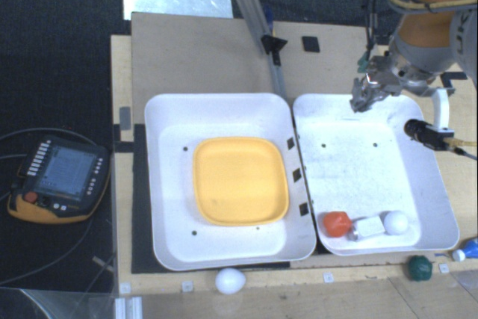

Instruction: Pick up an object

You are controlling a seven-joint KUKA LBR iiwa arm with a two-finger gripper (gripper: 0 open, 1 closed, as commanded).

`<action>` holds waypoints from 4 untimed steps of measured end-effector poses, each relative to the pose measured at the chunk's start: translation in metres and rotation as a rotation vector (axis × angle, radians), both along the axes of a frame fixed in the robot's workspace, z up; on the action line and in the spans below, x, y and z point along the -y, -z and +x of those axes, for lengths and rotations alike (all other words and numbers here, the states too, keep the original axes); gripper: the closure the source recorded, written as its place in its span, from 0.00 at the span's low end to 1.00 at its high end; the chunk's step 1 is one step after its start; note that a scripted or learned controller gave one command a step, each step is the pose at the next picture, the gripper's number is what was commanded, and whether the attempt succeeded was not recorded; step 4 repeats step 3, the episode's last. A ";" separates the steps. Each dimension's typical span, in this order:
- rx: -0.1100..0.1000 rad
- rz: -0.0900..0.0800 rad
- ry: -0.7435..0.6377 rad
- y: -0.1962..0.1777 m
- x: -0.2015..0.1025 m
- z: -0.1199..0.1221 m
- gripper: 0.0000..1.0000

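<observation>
While the gripper (366,97) hangs over the upper edge of the right bin (351,168), at the upper right of the frame, I cannot tell how it is set: it reads as a dark, blurred cluster, and nothing is visible in it.

Candidate objects lie along the lower edge of the right bin, well apart from the gripper:
- an orange-red object (335,223) at lower centre;
- a small white block (368,227) just beside it;
- a white ball (396,222) touching or nearly touching the block.

Risks as I judge them:
1. The three objects are crowded against the bin's lower wall. A descent there may strike the wall or nudge a neighbour away.
2. The ball is likely to roll under a glancing contact.
3. A descent at the present position would meet bare bin floor.

The left bin (172,160) carries a yellow plate (240,180) at its centre. Both bins rest on a tan worktop (202,56). On its lower edge lie a white egg-shaped object (230,280) and a green object (419,267). A teach pendant (58,180) sits on dark floor at the left of the frame.
</observation>
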State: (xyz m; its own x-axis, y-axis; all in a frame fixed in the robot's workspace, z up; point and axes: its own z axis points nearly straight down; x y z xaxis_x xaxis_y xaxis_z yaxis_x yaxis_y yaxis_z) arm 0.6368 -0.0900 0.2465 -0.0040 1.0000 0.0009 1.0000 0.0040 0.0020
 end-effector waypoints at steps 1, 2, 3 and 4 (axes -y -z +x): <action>0.000 0.000 -0.001 -0.008 -0.053 -0.014 1.00; -0.002 0.000 -0.001 0.001 -0.107 -0.018 1.00; -0.002 0.000 0.000 0.013 -0.155 -0.027 1.00; -0.002 0.000 0.000 0.013 -0.155 -0.027 1.00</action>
